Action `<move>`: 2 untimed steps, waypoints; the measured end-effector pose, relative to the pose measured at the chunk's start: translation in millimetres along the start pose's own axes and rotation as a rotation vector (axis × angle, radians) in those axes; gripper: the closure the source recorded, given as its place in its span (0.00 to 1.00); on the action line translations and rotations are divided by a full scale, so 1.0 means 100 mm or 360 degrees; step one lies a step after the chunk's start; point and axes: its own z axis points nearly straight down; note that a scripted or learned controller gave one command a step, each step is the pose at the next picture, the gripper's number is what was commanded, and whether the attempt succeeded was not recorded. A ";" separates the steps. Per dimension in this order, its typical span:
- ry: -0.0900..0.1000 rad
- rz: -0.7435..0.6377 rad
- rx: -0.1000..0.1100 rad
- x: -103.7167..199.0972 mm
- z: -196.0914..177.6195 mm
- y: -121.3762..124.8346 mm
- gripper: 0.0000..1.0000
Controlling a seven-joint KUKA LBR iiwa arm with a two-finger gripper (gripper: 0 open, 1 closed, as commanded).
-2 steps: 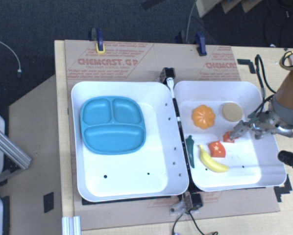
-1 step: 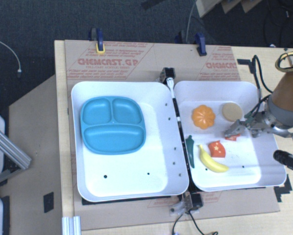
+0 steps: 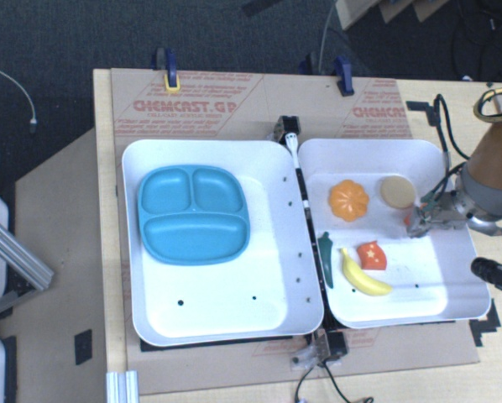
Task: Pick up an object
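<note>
In the right bin [image 3: 419, 309] lie an orange pumpkin-shaped toy [image 3: 349, 200], a tan round disc [image 3: 397, 191], a red tomato-like piece [image 3: 372, 255], a yellow banana [image 3: 364, 277] and a dark green pepper [image 3: 326, 259] by the bin's left wall. My gripper [image 3: 420, 220] is low over the right part of this bin, just right of and below the tan disc. Nothing shows between its tips.
The left bin [image 3: 209, 313] holds a blue divided plate [image 3: 194, 214]. A black divider strip [image 3: 300, 187] runs between the bins. Blue clamps [image 3: 169, 64] [image 3: 343, 74] sit at the board's far edge. Cables hang at the right by the arm [image 3: 490, 175].
</note>
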 end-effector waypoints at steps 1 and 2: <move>-0.0004 0.0003 0.0005 -0.02 -0.64 0.00 1.00; -0.0003 0.0002 0.0005 -0.02 -1.14 0.02 1.00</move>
